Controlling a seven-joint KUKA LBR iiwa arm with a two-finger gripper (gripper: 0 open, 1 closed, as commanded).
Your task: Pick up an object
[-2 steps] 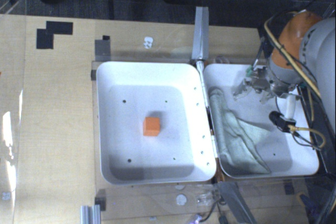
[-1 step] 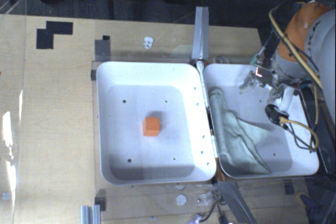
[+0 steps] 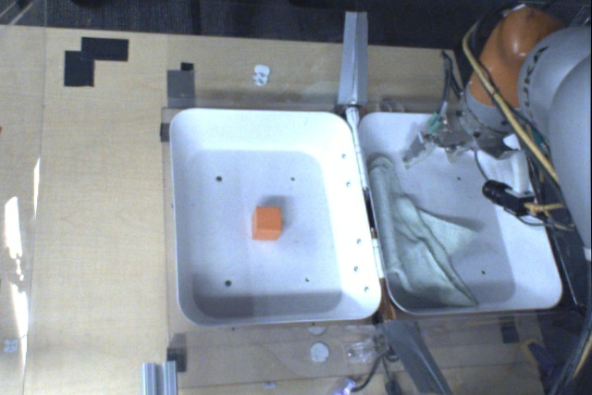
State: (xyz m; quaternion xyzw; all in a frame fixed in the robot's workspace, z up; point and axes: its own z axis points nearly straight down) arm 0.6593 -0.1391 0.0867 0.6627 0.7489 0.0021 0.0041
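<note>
A pale wooden bench [image 3: 92, 227] bears two shallow white plastic bins side by side. A small orange cube [image 3: 267, 223] sits near the middle of the left bin [image 3: 199, 291], while a crumpled grey-green cloth [image 3: 416, 240] lies in the right bin [image 3: 532, 291]. The two-finger gripper [image 3: 427, 141] hangs over the right bin's far edge, well apart from the cube, its fingers spread and pinching nothing.

Taking the left bin [image 3: 185, 199] as my landmark: a block [image 3: 267, 223] lies in it near its middle. The right bin [image 3: 527, 291] sits touching its right side, with a cloth [image 3: 421, 240] inside and my gripper [image 3: 435, 140] over that bin's far part.
</note>
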